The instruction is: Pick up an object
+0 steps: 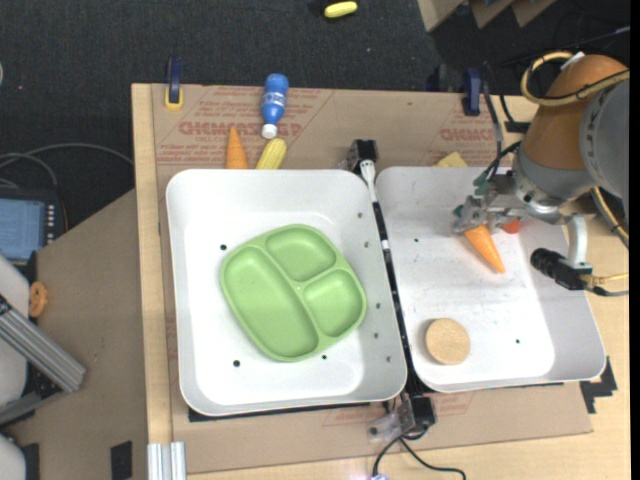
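Note:
An orange toy carrot (486, 248) lies slanted in the upper middle of the right bin (560, 358). My gripper (478, 214) hangs right over the carrot's upper end, its grey fingers around the carrot's top. A round tan cookie-like disc (448, 340) rests near the right bin's front left. The left bin (190, 268) holds a green divided plate (292, 291).
Behind the left bin, on the cardboard, lie a blue and white bottle (273, 103), a small orange carrot (235, 150) and a yellow corn piece (272, 153). A black clamp (363, 154) sits between the bins at the back. A yellow item (341, 9) lies on the dark floor.

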